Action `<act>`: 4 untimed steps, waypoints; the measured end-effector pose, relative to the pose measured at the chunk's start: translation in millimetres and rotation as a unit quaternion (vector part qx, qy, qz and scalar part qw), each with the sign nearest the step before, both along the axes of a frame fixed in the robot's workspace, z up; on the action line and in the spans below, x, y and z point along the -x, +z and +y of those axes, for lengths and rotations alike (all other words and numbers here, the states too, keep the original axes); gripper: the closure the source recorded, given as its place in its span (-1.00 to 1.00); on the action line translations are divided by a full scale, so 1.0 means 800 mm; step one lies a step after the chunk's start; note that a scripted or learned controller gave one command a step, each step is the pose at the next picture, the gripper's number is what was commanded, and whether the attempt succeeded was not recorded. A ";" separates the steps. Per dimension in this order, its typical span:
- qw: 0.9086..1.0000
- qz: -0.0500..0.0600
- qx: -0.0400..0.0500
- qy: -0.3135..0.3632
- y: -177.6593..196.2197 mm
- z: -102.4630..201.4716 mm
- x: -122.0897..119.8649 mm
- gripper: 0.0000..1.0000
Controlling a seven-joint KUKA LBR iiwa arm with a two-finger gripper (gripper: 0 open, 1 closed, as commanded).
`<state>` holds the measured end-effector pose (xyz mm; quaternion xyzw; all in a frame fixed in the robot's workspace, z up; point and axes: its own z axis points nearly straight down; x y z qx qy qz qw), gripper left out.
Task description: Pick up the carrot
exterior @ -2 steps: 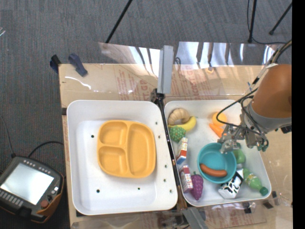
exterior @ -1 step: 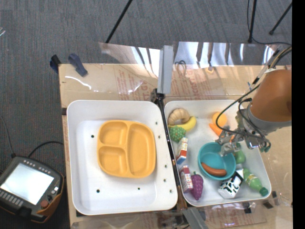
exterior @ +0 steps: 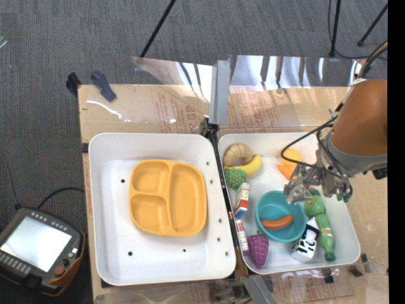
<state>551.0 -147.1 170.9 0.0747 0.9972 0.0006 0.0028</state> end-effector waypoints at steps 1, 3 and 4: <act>0.995 0.004 -0.001 -0.099 -0.058 0.002 0.039 1.00; 0.997 0.002 0.000 -0.082 -0.037 -0.077 0.029 -1.00; 0.997 0.004 -0.001 -0.073 -0.107 -0.028 -0.041 -1.00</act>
